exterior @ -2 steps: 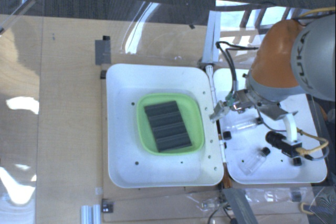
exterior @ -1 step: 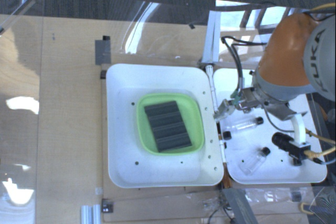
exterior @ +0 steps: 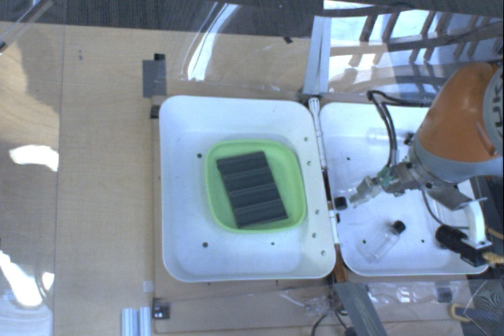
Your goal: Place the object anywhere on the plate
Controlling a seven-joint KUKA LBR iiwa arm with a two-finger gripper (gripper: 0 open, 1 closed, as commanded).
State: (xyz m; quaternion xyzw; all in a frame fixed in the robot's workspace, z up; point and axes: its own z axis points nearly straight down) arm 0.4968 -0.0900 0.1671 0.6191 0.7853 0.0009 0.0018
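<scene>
A square green plate (exterior: 293, 173) sits in the middle of the left white bin (exterior: 181, 248). On the plate lies a dark grey ribbed block (exterior: 251, 189), turned slightly off square. A small clear vial with a black cap (exterior: 384, 240) lies on the floor of the right bin (exterior: 346, 126), near its front. My gripper (exterior: 361, 192) hangs low over the right bin's left side, close to the divider between the bins, up and to the left of the vial. Nothing shows held in it.
The grey and orange arm (exterior: 461, 130) covers the right bin's right half. A metal post (exterior: 317, 59) stands behind the junction of the bins. The wooden bench (exterior: 87, 169) lies open to the left.
</scene>
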